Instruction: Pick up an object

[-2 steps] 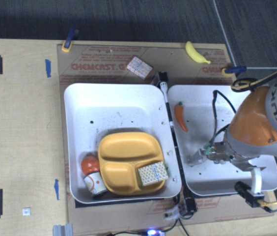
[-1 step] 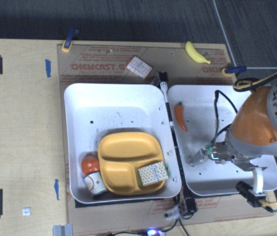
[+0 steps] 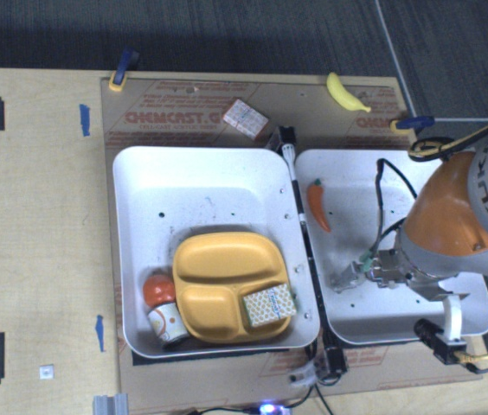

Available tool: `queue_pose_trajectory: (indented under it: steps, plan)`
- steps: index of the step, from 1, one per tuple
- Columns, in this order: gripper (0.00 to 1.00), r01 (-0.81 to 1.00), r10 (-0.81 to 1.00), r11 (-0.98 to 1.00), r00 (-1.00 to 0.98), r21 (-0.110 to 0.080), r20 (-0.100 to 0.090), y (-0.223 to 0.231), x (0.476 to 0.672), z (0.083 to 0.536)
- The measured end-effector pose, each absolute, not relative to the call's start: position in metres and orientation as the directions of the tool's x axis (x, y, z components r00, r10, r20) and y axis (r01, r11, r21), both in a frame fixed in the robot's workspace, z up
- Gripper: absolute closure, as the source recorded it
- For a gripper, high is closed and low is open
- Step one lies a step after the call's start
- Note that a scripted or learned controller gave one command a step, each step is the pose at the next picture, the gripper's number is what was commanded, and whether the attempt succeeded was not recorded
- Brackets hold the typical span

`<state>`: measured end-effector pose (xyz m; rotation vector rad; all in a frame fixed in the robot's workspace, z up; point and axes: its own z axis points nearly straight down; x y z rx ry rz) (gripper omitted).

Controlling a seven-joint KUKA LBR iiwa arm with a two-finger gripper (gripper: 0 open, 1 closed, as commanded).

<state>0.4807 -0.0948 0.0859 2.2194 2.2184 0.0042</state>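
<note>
Clearly low in the right bin [image 3: 478, 314], the gripper [image 3: 348, 277], pointing left from under the orange-banded wrist, near the bin floor. Whether wide or narrow, impossible to tell from this slant; nothing visibly held. Nearest candidate: an orange carrot [image 3: 317, 206], up and slightly left of the gripper, near but apart, lying against the bin's left wall with its long axis running roughly toward and away from the gripper, green tip at the far end. Probably calls for a short reach toward that far-left corner. Well to the left, across the divider in the left bin [image 3: 131, 232]: a yellow divided plate [image 3: 218, 279] bearing a patterned block [image 3: 269, 305], plus small round toys [image 3: 162, 305] beside it.
</note>
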Motion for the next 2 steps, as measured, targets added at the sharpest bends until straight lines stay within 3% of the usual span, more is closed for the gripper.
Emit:
queue_pose_trajectory:
  steps: [2]
  plan:
    - [0.00, 1.000, 1.000, -0.001, 0.001, 0.005, -0.001, -0.0926, 0.4807, 0.0857]
